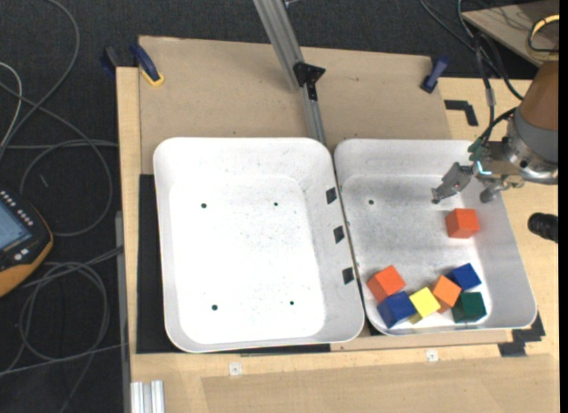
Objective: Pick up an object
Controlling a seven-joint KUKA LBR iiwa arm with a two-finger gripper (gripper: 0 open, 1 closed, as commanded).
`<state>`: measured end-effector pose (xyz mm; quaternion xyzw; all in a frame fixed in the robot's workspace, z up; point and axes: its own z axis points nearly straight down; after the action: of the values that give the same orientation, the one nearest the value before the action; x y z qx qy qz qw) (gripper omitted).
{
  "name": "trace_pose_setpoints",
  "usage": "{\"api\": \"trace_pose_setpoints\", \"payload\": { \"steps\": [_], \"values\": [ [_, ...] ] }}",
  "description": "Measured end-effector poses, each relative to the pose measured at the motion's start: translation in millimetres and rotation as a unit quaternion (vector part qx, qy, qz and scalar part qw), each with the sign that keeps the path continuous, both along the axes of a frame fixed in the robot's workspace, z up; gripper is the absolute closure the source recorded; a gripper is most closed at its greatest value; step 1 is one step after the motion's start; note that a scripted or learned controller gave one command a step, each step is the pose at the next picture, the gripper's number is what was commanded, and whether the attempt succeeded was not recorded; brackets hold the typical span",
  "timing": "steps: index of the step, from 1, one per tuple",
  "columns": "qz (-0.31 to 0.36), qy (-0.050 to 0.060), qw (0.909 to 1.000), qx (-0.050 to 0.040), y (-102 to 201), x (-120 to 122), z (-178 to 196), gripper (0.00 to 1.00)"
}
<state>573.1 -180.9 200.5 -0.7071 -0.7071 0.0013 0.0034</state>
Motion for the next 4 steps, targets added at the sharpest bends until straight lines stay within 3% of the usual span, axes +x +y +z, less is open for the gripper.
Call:
{"api": "trace_pose_setpoints", "payload": {
  "steps": [1, 2, 3, 4],
  "values": [
    [0.000, -0.002, 1.0000, -0.0005, 0, 1, 3, 0.00],
    [0.000, 0.000, 1.0000, 0.0000, -1, -6, -59, 0.00],
    [0.000, -0.011, 0.9999, -0.0044, -3, -1, -83, 0.00],
    [0.000, -0.013, 0.9999, -0.0054, -3, 1, -73, 1.00]
  ]
}}
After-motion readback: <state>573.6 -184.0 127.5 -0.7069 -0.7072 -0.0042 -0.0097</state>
